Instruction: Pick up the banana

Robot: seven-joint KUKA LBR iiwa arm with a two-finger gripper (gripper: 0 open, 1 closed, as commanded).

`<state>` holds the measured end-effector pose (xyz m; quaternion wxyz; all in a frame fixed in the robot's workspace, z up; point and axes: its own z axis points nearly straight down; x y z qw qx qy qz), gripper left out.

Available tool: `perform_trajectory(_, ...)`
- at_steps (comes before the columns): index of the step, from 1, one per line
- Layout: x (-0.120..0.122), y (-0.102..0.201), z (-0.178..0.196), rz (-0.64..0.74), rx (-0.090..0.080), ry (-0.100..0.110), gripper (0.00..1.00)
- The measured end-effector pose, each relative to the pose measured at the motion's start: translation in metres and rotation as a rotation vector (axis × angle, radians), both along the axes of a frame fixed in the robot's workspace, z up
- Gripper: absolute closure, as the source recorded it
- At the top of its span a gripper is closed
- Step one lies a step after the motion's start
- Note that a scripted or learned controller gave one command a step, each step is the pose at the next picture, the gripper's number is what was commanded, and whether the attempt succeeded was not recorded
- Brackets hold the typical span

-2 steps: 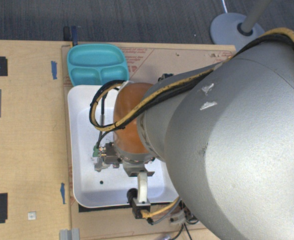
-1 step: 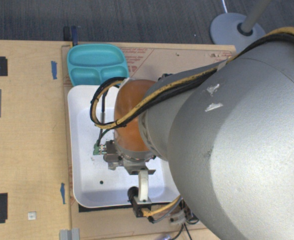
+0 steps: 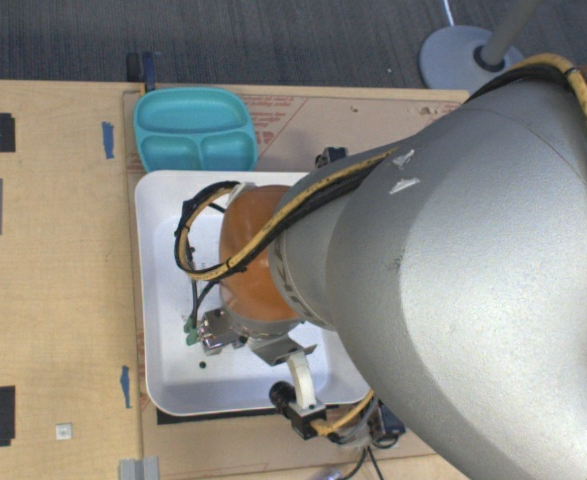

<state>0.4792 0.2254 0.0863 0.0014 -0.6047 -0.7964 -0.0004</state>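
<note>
My grey arm [image 3: 443,268] reaches in from the right and hangs low over the white bin [image 3: 163,298]. Its orange band [image 3: 253,258] sits over the middle of the bin. Below the band, the gripper's metal body [image 3: 216,334] points down at the bin floor near the front left. Black and yellow cables [image 3: 188,230] loop beside the wrist. The arm covers most of the bin floor, so whatever lies under it is hidden.
A teal divided tray [image 3: 195,128] stands just behind the white bin. The cardboard-coloured bench [image 3: 53,268] stretches to the left, with black tape marks. The bare white strip along the bin's left side shows nothing on it.
</note>
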Motion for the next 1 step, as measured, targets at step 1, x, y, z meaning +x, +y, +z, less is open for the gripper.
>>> perform_trajectory(1,0.0010,-0.0015,-0.0003,-0.002,-0.002,-0.003,0.00)
